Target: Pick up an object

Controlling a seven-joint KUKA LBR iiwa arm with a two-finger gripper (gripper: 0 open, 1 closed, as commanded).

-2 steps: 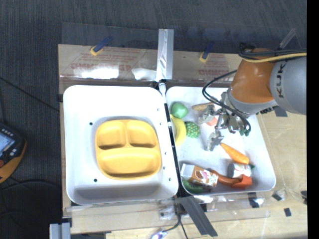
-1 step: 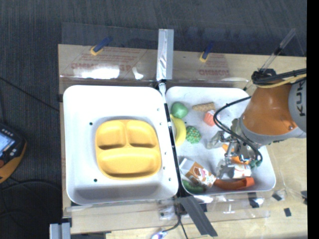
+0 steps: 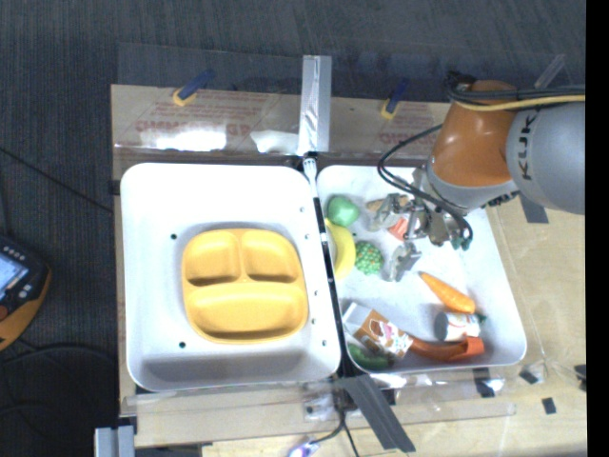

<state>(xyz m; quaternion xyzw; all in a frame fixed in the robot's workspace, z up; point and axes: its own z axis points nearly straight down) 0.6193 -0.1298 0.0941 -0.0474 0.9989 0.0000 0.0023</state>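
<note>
Arm low over the right bin, nothing in its grip yet.

Camera view: 2 white bins side by side; the left bin (image 3: 143, 284) holds 1 yellow divided tray (image 3: 245, 284). The gripper (image 3: 407, 248) hangs in the upper middle of the right bin (image 3: 502, 293), fingers apparently spread, pinching nothing that I can make out. Just left of the fingertips, a small green bumpy ball (image 3: 368, 258); beyond it a banana (image 3: 341, 247) and a green ball (image 3: 342, 210) against the bin's left wall. The carrot (image 3: 447, 293) lies just below and right of the gripper, long axis slanting down to the right. Nearest candidates: bumpy ball or carrot, judged by closeness. Packets (image 3: 381, 335) crowd the bottom edge.
</note>
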